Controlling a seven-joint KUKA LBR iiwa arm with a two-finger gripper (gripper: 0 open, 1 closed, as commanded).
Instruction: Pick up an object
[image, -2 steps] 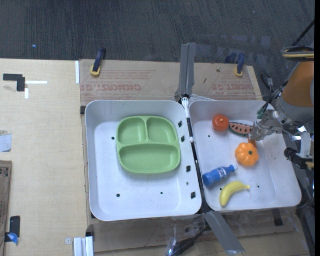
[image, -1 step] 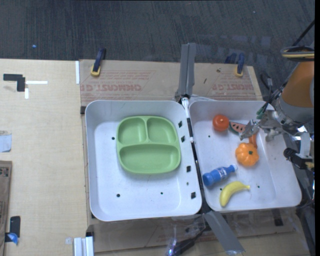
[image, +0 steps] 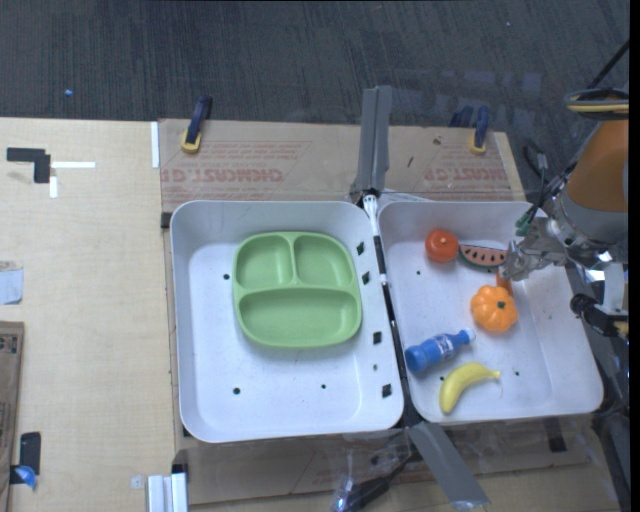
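1. My two-finger gripper hangs over the right white bin, at its right side; I cannot tell how it is set.
2. The round orange plastic pumpkin sits just near and left of my tip, closest of all, in mid-bin.
3. Count: one pumpkin, one red tomato, one watermelon slice, one blue bottle, one yellow banana.
4. One green divided plate lies in the left white bin.

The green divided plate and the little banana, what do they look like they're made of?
The green plate looks like matte moulded plastic or silicone: even colour, soft rounded dividers, no glare. The banana seems a plastic toy: uniform yellow with a slight sheen, though the view is too small to be sure.
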